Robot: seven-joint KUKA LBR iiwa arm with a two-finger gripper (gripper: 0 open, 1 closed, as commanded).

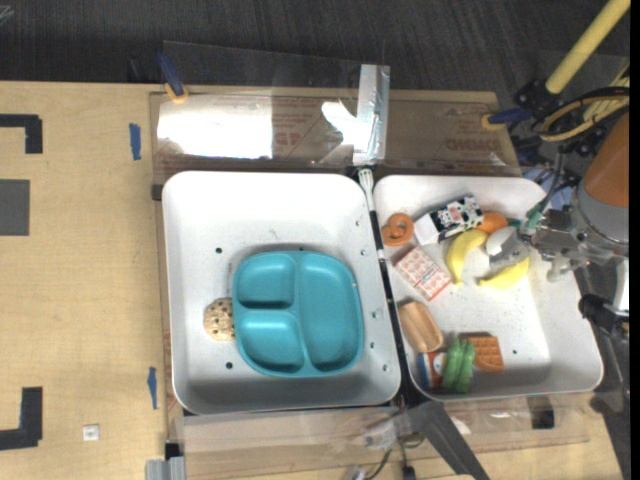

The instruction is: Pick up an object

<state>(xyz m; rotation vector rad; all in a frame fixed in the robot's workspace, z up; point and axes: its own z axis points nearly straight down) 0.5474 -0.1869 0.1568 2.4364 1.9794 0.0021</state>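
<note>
Where the gripper (507, 249) hovers, no label reads clearly.

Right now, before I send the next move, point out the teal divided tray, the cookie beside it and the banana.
teal divided tray (297, 311): camera view, on the ridge where its compartments meet.
cookie (217, 319): camera view, on its visible left half.
banana (460, 255): camera view, on the curved yellow body.

A single fixed view is taken from above the bench, tilted toward 12 o'clock. Both white bins are framed: left bin (190, 268) toward 9 o'clock, right bin (560, 338) toward 3. Moderate distance is kept; bench (70, 268) and dark floor (300, 8) are included.
</note>
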